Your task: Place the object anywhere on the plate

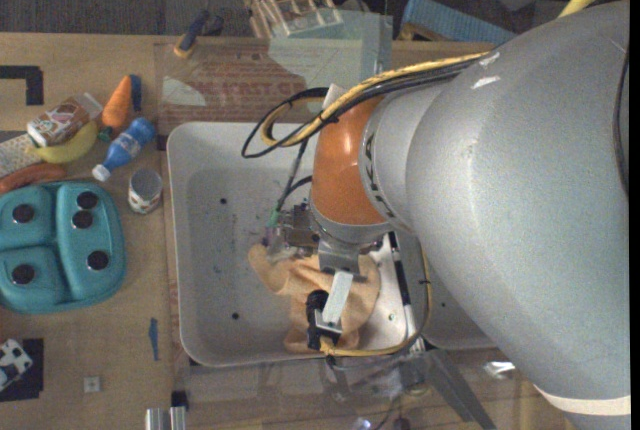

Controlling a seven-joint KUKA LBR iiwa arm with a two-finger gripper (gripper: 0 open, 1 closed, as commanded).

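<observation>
A crumpled tan, cloth-like object [272,270] lies in the left white bin [205,218], toward its near right side. My gripper [292,236] hangs low over this object, right at its upper edge, and the wrist with the orange band [338,163] covers most of it. The arm hides part of the tan object and the bin's right side.
On the bench left of the bin sit a teal moulded tray [60,243], a small can [146,190], a blue bottle [125,148], a carrot [120,100] and a banana [62,148]. The big grey arm [520,198] covers the right bin.
</observation>
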